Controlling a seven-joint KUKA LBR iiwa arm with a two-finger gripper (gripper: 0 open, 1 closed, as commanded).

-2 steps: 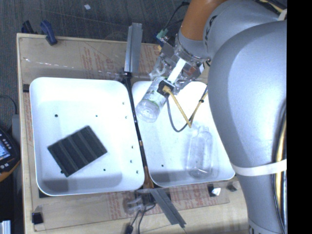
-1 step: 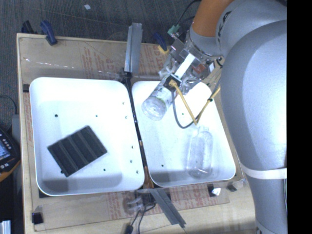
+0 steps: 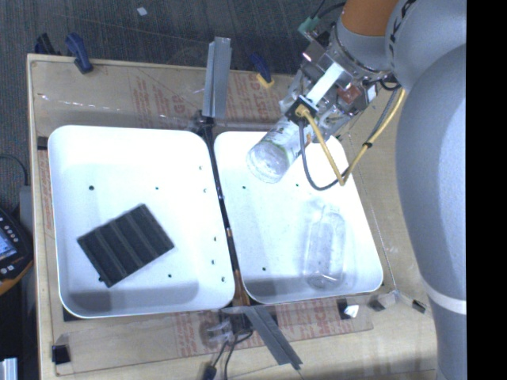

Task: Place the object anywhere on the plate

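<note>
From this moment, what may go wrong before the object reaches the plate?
The clear cup hangs tilted at the claw, over the right bin; smooth plastic may slip and drop there.
The dark ribbed plate lies in the left bin, so the cup must cross the divider between the bins and may catch on it.

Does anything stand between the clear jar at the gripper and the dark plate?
Only the adjoining bin rims lie between the clear jar and the dark plate; nothing else visible does.
</note>
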